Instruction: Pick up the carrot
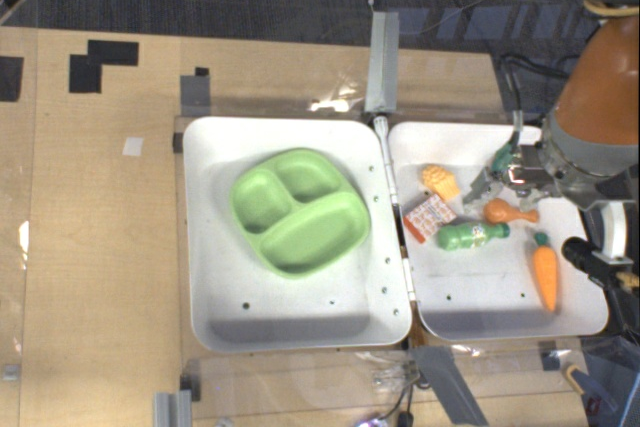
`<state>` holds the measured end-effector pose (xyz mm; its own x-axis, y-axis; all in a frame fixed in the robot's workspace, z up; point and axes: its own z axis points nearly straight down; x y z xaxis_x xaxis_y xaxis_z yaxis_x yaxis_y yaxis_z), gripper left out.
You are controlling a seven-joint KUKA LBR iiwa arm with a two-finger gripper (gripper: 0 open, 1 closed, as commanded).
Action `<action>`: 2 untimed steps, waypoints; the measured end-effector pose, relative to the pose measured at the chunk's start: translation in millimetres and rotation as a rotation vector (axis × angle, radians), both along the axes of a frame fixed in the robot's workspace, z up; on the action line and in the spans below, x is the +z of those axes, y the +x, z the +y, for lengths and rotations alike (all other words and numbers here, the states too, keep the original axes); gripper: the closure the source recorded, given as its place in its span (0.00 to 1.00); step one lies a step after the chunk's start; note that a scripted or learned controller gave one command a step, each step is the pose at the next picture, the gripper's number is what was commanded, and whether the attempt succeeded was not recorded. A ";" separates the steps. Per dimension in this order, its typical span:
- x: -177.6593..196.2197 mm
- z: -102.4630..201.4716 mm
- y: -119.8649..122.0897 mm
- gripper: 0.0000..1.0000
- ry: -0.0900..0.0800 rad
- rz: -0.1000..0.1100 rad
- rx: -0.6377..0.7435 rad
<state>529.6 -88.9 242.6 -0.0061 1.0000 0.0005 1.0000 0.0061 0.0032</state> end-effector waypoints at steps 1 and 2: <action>-13.2 -67.1 5.0 0.00 -0.005 -0.004 0.550; -119.0 -62.6 39.1 0.00 -0.002 -0.002 0.208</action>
<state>568.6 -151.5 123.5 -0.2128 0.9771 -0.0014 0.9771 0.2129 0.0049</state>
